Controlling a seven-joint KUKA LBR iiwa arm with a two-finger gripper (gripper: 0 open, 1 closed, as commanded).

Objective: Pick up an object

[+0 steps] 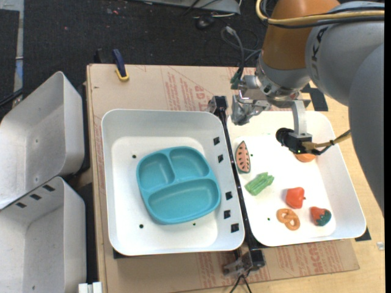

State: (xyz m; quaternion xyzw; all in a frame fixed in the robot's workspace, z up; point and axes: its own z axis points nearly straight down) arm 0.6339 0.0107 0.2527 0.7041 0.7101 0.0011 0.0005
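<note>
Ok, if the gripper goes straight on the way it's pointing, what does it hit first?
The gripper would probably meet bare floor in the far left corner of the right bin, short of the watermelon slice; depth is unclear, so possibly the rim instead.

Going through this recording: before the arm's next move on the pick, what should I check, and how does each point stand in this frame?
1. Objects to pick in the right bin: ok. Watermelon slice, green pod, red pepper, pretzel and strawberry are there.
2. Objects apart from each other: ok, none of these five touch.
3. Pincer over the right bin: ok, at its far left corner.
4. Pincer carrying nothing: cannot tell.
5. Orange object reachable: cannot tell, partly hidden.
6. Blue plate out of the way: ok, in the left bin.
</note>
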